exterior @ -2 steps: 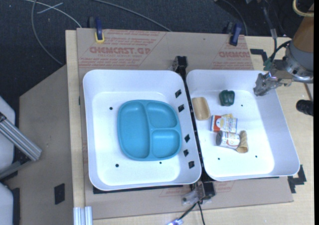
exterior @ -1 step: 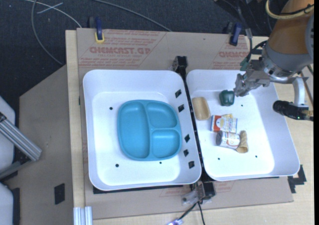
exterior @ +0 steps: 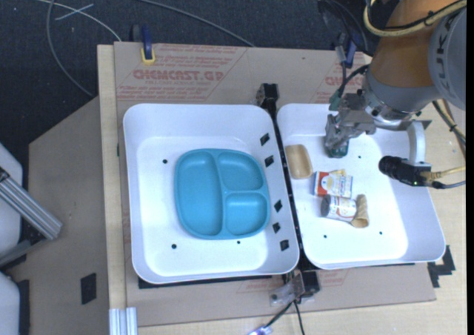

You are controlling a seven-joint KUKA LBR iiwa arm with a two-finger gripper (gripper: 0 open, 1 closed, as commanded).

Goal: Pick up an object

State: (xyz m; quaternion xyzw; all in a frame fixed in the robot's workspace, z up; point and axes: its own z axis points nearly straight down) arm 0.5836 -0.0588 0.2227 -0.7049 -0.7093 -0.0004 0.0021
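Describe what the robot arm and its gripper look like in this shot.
The arm is grey metal with a rounded orange band above the wrist, and a yellow cable loops over that band. The gripper is a small, dark grey metal assembly with two fingers. A black cylindrical part sticks out beside the wrist.

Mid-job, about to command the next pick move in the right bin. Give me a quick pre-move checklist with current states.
1. Gripper over the right bin: ok.
2. Object in the gripper: cannot tell.
3. Tan block clear of the gripper: ok.
4. Packet and tube apart for a single pick: not ok, they touch.
5. Blue divided plate in the left bin, away from the arm: ok.
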